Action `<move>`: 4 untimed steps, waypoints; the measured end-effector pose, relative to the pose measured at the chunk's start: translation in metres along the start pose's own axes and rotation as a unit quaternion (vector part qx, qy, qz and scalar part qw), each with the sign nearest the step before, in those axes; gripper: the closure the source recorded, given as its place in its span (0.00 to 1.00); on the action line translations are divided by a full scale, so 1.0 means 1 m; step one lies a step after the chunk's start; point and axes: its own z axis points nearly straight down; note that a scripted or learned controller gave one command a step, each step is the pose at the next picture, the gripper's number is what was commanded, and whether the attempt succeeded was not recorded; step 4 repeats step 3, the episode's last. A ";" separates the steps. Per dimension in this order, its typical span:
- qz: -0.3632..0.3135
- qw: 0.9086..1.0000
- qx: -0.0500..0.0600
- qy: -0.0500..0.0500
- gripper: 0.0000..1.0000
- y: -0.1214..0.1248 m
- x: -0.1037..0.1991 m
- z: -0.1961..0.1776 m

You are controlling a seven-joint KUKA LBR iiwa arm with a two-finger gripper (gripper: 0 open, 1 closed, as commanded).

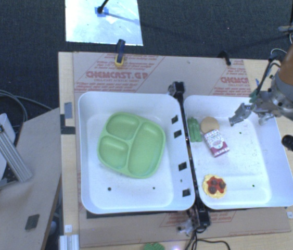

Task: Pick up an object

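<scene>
The small red-and-white carton [216,142] lies flat in the right bin [279,184], near its left wall and toward the far half. It looks like a light toy box: stiff enough to hold shape, probably hollow, with smooth printed faces that may slip. Its narrow width across the long sides seems the best place to pinch, coming straight down.

Touching its far corner sits a round tan piece, perhaps a toy bun [209,124], and just beside that a green leafy piece [193,129] lies along the bin's wall; both crowd the carton's upper end, so a grasp lower down looks cleaner. A yellow disc with red topping, like a toy tart [215,186], rests well apart toward the near edge, flat and harder to grip.

The gripper [238,116] hovers over the right bin's far part, near the bun, carrying nothing visible; how wide it stands I cannot tell.

The left bin [91,105] holds a green divided plate [131,145]. Both bins sit on the desk [151,69].
</scene>
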 end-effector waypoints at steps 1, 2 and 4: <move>0.000 1.000 0.002 0.002 0.00 -0.013 0.015 0.132; 0.001 1.000 0.000 0.000 1.00 -0.012 0.013 0.118; -0.005 1.000 -0.007 0.001 1.00 -0.016 0.089 -0.027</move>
